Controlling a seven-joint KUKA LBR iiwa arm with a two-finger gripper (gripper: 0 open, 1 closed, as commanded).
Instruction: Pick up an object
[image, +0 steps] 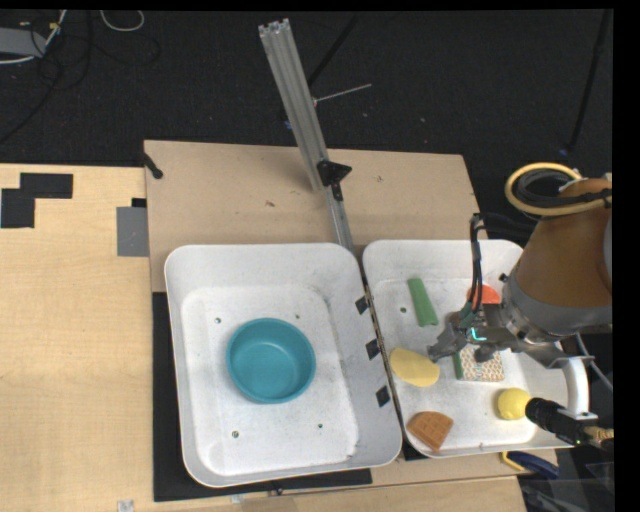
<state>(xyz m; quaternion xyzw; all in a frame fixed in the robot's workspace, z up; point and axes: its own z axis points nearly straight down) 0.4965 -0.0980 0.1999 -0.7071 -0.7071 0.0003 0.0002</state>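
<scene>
In the right bin (440, 262) my gripper (462, 345) hangs low over the middle, just right of a yellow oval piece (414, 367). A speckled white pad (487, 369) lies directly under and to the right of it, with a short dark green piece (458, 366) at the pad's left edge. A green stick (421, 301) lies up-left of the gripper. An orange-red object (488, 296) peeks out behind the wrist. I see nothing held in the gripper.
A brown wedge (430, 430) and a yellow ball (513, 404) sit near the right bin's front rim. The left bin (200, 290) holds a teal bowl (270, 359). A slanted metal rail (300, 105) rises behind the bins.
</scene>
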